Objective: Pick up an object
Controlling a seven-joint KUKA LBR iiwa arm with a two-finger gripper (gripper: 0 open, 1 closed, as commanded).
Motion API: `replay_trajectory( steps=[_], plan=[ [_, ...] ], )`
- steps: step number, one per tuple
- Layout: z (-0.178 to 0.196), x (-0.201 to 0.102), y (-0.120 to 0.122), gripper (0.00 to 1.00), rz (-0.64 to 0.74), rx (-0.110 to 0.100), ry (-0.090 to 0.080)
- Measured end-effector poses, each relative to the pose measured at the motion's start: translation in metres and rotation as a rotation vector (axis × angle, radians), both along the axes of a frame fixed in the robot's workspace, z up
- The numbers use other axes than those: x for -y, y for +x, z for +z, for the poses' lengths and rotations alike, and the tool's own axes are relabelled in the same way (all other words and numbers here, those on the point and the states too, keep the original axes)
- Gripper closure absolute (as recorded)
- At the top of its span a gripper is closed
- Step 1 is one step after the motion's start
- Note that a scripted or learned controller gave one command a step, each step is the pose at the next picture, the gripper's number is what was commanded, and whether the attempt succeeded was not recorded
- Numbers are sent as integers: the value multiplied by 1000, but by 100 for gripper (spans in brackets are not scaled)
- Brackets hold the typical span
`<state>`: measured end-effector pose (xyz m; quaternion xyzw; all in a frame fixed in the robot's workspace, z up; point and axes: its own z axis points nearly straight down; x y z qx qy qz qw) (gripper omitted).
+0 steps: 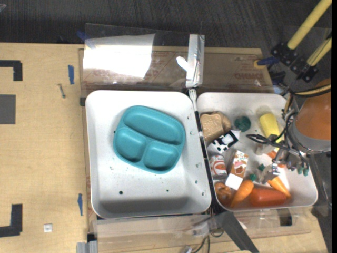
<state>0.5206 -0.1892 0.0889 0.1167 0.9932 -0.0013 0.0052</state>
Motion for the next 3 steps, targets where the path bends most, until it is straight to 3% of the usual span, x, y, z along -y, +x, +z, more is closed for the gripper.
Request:
replay_trajectory(
  steps=[1, 2, 3],
  plan=[
    [0, 12, 13, 0, -180, 1, 4],
    [-2, 34, 99, 0, -307, -2, 4],
    [-1, 34, 61, 0, -503, -4, 7]
  ],
)
